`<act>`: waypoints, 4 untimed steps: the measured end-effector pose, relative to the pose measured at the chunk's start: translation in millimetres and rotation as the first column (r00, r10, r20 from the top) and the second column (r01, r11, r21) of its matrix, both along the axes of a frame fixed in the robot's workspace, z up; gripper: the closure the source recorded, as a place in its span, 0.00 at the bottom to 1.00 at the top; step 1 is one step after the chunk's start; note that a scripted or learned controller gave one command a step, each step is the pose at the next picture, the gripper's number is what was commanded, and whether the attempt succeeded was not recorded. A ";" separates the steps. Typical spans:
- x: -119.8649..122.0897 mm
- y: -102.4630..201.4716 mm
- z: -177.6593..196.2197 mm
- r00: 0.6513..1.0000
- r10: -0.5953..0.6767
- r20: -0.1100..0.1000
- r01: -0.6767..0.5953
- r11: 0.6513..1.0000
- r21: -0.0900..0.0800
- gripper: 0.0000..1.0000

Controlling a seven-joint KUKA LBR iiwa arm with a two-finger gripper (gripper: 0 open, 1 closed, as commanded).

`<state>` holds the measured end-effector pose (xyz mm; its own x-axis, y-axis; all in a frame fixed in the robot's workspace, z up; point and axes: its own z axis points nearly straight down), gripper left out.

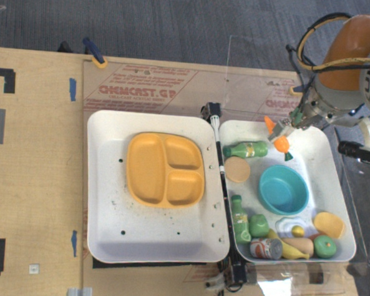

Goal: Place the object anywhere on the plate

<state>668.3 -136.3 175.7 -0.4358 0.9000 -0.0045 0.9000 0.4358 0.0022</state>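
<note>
Camera view from above takes in both white bins on the bench. The left bin [98, 233] carries the yellow plate [166, 169], a divided one with one long section on its left and two smaller sections on its right, lying flat near the middle of that bin with nothing on it.

The arm [350, 54] comes in at the upper right, and its gripper [291, 121] hangs over the far corner of the right bin [346, 223]. Something orange sits right at the fingertips: a small carrot-like toy [280, 144] with a green end, with another orange bit just up and to its left. It looks pinched at the tips or touching them, but from where I stand I cannot tell whether the jaws are closed around it or merely resting beside it, nor how wide they are.

Lower in the right bin lies a green bottle [247, 149] on its side, and touching it below is a round tan disc [237, 170]. A teal bowl [284, 189] sits upright in the middle. Along the near edge is a crowd of toy food: a green bottle [239, 219] along the left wall, a green pepper [259, 225], a small can [266, 248], a banana [298, 247], a yellow lemon [328, 224] and a green apple [324, 246].
</note>
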 end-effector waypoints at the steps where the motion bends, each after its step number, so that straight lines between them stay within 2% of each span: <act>1: -6.3 4.9 129.2 0.992 -0.126 0.017 0.126 0.992 0.001 1.00; 2: -8.5 5.4 120.3 0.992 -0.126 0.001 0.126 0.992 0.001 0.00; 3: -1.9 -42.0 240.7 0.997 0.071 0.012 -0.071 0.997 -0.005 0.00; 4: -1.5 -87.7 200.9 0.928 -0.373 -0.005 0.373 0.928 0.001 0.00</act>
<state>666.8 -224.0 376.7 -0.0683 0.9977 -0.0017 0.9977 0.0683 -0.0019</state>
